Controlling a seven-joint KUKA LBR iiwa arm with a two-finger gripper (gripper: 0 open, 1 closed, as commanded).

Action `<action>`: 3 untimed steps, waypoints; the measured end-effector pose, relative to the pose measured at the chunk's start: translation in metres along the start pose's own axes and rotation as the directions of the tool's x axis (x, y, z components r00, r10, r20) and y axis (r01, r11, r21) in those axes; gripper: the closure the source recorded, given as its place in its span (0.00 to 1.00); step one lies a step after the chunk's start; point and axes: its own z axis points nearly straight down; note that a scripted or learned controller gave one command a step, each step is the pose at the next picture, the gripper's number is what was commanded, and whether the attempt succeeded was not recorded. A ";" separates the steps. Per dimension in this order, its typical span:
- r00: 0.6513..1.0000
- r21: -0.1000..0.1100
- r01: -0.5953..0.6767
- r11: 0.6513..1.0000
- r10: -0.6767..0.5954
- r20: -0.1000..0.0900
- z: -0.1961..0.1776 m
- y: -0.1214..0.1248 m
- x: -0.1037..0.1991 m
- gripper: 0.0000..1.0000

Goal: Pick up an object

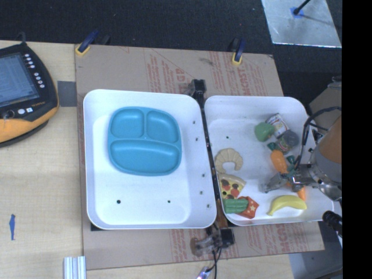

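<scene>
The gripper (285, 182) is reaching low into the right bin (244, 106) from the right edge, its tip sitting among the toy food near a carrot (279, 161) and just above a banana (286, 204); whether it is spread or pinching anything cannot be told from this angle. A croissant (230, 158), a pizza slice (231, 186), a green piece (263, 132) and a small can (278, 124) are lying nearby. The banana, likely light, stiff and smooth plastic, looks best taken across its narrow middle. A blue divided plate (144, 141) is resting in the left bin (99, 202) on the bench (40, 214).
</scene>
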 end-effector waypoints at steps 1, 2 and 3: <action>1.000 0.000 -0.002 1.000 0.002 0.001 0.000 0.000 0.001 0.00; 1.000 0.000 0.000 1.000 0.000 0.000 0.000 0.000 0.000 0.00; 1.000 -0.002 -0.001 1.000 0.001 0.002 0.000 0.000 0.000 0.00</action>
